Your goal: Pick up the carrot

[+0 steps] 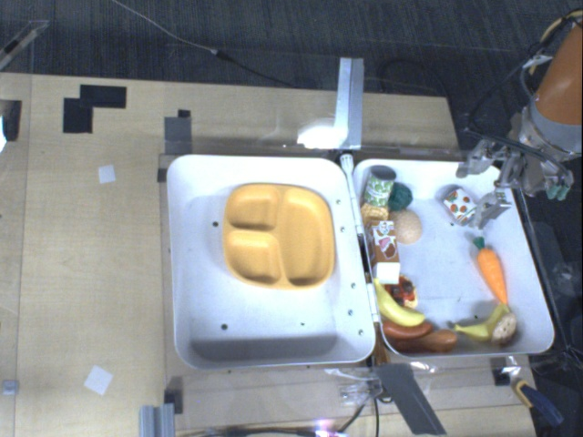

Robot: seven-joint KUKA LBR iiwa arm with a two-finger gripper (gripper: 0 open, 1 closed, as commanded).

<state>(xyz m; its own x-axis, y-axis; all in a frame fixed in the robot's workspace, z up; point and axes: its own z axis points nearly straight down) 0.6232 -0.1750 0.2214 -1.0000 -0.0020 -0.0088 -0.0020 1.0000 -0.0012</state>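
**Hand above the right bin, carrot lying at the bin's right side**

The carrot (492, 273) lies flat on the floor of the right bin (437, 262), near its right wall, leafy end pointing to the far side. The hand (487, 185) hangs over the bin's far right corner, apart from the carrot; its fingers appear spread with nothing between them, though the slanted view makes this uncertain. A small patterned cube (459, 205) sits just left of the hand. Two bananas (397, 306), a sausage (421, 337) and other toy foods crowd the bin's left wall and near edge. The left bin (196, 244) holds a yellow divided plate (277, 235). Both bins rest on the bench (82, 271).
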